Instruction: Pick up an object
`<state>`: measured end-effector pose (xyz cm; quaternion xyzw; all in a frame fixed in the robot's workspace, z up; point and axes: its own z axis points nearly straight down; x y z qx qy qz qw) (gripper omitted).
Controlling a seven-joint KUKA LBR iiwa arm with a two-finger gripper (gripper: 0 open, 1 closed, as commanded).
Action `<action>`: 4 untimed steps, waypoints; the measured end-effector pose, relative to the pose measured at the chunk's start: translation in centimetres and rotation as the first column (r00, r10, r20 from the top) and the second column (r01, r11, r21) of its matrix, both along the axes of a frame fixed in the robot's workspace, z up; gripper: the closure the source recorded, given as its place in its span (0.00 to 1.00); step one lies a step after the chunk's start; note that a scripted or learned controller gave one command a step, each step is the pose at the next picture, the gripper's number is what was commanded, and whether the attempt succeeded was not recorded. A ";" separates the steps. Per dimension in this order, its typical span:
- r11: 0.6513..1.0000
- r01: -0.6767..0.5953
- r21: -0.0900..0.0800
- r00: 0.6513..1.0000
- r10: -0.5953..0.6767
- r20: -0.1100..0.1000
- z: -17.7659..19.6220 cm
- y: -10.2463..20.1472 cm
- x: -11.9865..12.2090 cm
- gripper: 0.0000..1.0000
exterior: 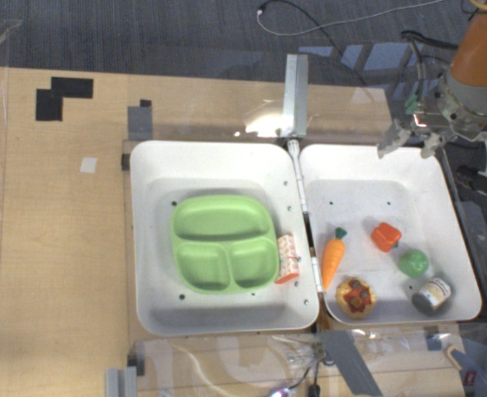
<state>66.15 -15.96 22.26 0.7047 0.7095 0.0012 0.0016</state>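
From here I lose the grey-and-orange arm [483, 52] past the right edge at the far corner. The print on the small cylindrical metal can [432, 293] is too small to read.

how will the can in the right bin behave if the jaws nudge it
The can lies on its side by the bin's near right corner, so it would probably roll. Its metal looks smooth, perhaps slippery. It looks stiff, unlikely to crush.
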 end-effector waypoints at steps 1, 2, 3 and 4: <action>0.993 -0.122 0.000 0.993 0.122 -0.001 -8.8 0.3 -8.7 0.00; 0.999 -0.049 -0.001 0.999 0.049 0.008 -13.3 -1.1 -9.9 0.00; 0.988 0.151 -0.001 0.988 -0.151 0.003 0.3 -4.6 -7.3 0.00; 0.996 0.093 -0.001 0.996 -0.093 0.008 -13.3 -1.2 -7.6 0.00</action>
